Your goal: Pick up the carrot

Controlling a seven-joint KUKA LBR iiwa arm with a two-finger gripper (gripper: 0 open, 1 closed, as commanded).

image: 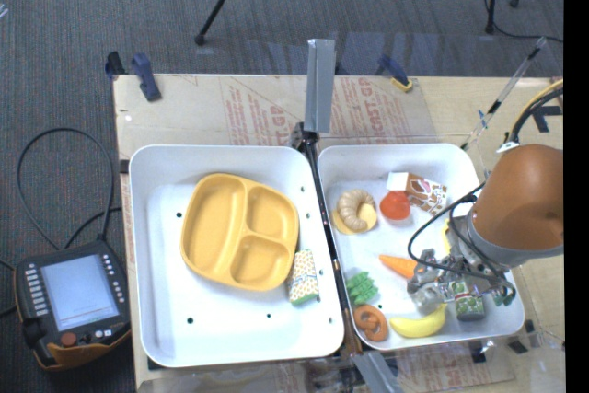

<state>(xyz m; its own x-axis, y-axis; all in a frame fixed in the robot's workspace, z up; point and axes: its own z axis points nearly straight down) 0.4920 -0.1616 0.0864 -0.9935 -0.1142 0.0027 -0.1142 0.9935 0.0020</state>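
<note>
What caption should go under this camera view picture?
Robot gripper hovers by the carrot in the right bin, yellow plate in the left bin.

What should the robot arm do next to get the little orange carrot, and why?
Probably a small shift toward the camera view's left. The small orange carrot lies free on the floor of the right white bin, and the two-finger gripper sits just right of it, slightly nearer the bin's front, so it likely needs to centre over the carrot first.
</note>
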